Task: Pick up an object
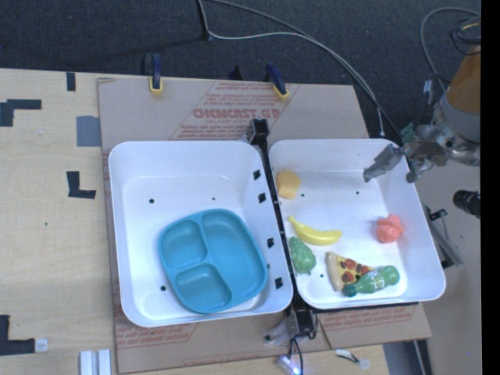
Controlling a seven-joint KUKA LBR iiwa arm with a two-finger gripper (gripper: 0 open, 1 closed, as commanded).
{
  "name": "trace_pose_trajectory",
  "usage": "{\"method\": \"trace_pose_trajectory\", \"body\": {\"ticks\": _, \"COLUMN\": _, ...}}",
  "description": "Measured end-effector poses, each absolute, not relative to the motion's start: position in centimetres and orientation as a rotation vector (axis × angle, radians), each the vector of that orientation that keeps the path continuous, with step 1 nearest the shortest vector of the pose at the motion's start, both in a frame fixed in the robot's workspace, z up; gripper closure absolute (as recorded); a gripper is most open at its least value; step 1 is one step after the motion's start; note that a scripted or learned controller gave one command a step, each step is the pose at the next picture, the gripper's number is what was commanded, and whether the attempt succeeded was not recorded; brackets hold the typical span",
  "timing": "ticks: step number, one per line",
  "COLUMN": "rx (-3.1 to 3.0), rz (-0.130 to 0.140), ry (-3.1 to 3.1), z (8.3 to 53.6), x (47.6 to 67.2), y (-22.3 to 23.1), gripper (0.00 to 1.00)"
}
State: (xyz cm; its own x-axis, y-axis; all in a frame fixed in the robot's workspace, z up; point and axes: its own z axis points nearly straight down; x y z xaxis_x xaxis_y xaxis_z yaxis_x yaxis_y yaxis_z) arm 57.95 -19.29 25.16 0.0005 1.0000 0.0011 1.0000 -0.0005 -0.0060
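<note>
My gripper (397,166) hovers over the far right corner of the right bin (344,151), its two grey fingers spread apart with nothing between them. Below it in the same bin lie a yellow-orange round fruit (288,183), a yellow banana (315,232), a green broccoli piece (301,255), a pizza slice (345,270), a green bottle (375,280) and a pink-red lump (389,229). The lump is the nearest to the gripper, below it and a little to the right.
The left bin (156,162) holds a blue divided plate (212,259). Both bins rest on a cardboard sheet (211,108) held by two clamps at the back. A black cable (312,41) arcs over the back of the bench toward the arm.
</note>
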Motion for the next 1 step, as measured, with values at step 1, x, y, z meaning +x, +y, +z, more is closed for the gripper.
{"method": "trace_pose_trajectory", "body": {"ticks": 1, "rx": -2.221, "rz": 0.0, "ry": -2.222, "z": 25.47, "x": 58.06, "y": -19.27, "gripper": 0.0}}
